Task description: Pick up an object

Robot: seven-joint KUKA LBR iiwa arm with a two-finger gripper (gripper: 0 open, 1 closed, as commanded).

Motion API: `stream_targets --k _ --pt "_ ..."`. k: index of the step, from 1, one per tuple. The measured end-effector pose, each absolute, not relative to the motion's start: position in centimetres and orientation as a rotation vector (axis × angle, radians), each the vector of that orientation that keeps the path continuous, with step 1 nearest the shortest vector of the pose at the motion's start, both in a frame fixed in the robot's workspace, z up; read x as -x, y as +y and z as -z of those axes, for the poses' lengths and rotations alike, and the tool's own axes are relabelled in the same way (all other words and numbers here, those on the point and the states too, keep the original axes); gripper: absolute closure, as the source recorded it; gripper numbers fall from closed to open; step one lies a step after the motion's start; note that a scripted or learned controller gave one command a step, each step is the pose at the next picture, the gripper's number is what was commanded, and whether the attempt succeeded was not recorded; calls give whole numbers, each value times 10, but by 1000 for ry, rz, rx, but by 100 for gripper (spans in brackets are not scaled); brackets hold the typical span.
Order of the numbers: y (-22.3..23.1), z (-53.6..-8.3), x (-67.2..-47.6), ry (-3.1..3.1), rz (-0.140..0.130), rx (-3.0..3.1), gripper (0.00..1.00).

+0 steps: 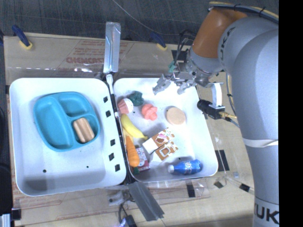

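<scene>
The hand [171, 84] hung with fingers apart and nothing between them over the right bin [204, 126], near the pink toy [149, 111] lying mid-bin, which looked light, rounded, probably soft, best pinched across its middle.

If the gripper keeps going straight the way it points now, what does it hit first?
The gripper hangs over the right bin's far edge, pointing down and left. Likely the bare bin floor first, with the dark green item next along; depth is hard to judge from one view.
</scene>
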State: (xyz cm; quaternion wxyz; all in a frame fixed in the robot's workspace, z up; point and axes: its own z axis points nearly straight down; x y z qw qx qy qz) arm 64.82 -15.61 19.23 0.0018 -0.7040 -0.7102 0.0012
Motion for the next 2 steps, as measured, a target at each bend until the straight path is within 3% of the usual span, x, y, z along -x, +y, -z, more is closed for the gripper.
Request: stream_targets --k 1,2 --pt "-108 -91 -608 -2403 -3 2018 0" --pt "-109 -101 -609 -2407 -4 2014 100"
